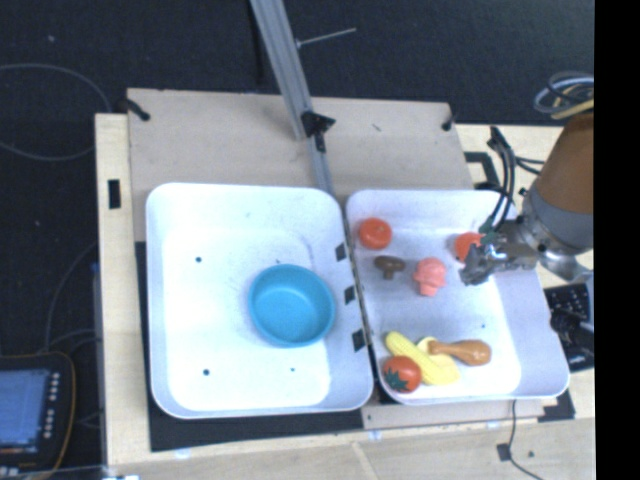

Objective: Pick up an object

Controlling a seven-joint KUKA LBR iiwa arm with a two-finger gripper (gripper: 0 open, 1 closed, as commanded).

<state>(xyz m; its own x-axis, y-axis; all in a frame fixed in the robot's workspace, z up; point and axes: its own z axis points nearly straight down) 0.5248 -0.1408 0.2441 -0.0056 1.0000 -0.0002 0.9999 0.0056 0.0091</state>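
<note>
The right bin [500,208] holds several toy foods. An orange-red tomato [375,233] lies near its left wall, with a small brown mushroom [389,264] just below it. A pink piece [430,275] sits mid-bin. Along the front edge lie a yellow banana [425,359], a red tomato [402,374] and a brown drumstick [463,350]. My gripper [478,265] hangs over the bin's right part, right beside a small red-orange object [465,245] at its left side. Nothing is plainly seen between its fingers.
The left bin [200,218] holds a blue bowl [291,305] near its right wall. A grey metal pole [283,53] slants down from the top to the gap between the bins. Cables [503,163] run along the right side of the bench.
</note>
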